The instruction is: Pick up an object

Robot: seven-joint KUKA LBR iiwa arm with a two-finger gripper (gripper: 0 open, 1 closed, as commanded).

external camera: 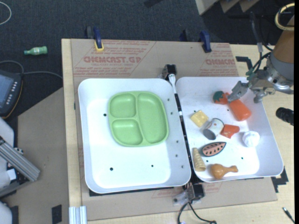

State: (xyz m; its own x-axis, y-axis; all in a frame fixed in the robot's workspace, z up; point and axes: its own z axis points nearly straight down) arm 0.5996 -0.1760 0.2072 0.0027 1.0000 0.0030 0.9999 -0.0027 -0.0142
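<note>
white right bin (268, 139) under the wide-spread pincer (247, 91); nothing gripped, orange toy (240, 109) just below.

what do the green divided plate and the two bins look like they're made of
Green divided plate: looks like moulded plastic, matte, one even colour with soft rounded compartment edges. Left bin and right bin: probably thin formed plastic, smooth white with a slight sheen and rounded corners; could be coated metal.

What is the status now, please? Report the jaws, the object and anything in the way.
Gripper open over right bin, holding nothing. Orange toy just below it. Green-topped toy close beside.
</note>
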